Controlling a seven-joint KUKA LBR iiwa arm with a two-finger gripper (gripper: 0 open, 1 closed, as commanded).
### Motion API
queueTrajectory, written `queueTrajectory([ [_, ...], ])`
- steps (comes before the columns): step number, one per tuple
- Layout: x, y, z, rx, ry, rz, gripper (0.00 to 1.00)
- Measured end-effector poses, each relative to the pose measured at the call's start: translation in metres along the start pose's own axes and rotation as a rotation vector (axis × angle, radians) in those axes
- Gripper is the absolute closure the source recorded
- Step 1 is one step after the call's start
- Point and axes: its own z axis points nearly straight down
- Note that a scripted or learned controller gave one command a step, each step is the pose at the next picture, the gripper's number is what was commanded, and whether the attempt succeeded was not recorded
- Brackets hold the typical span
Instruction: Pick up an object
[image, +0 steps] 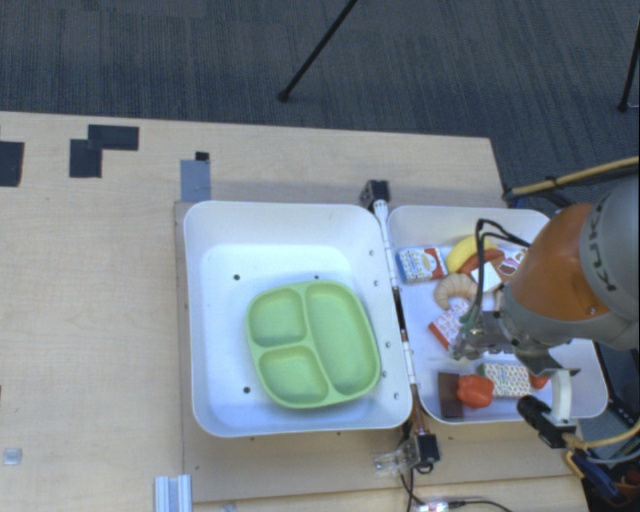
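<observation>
- Dark carpet surrounds my wooden bench (90, 300); the left bin (215, 300) holds a green divided plate (313, 343).
- My gripper (470, 345) hangs low in the right bin (590, 385), above a red-and-white packet (447, 326).
- Nearby: a croissant (455, 290), banana (463, 250), blue-and-white carton (420, 263), red toy (476, 391).
- Labels too blurred to read.

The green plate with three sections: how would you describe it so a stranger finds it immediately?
Of the two shallow white bins on the wooden bench, take the left white bin. The light green plastic plate with three compartments lies flat in it. The small food items are all in the right white bin.
</observation>
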Motion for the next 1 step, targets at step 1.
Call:
queueTrajectory([
  [1, 0.0532, 0.0204, -0.0872, 0.008, 0.003, -0.002, 1.00],
])
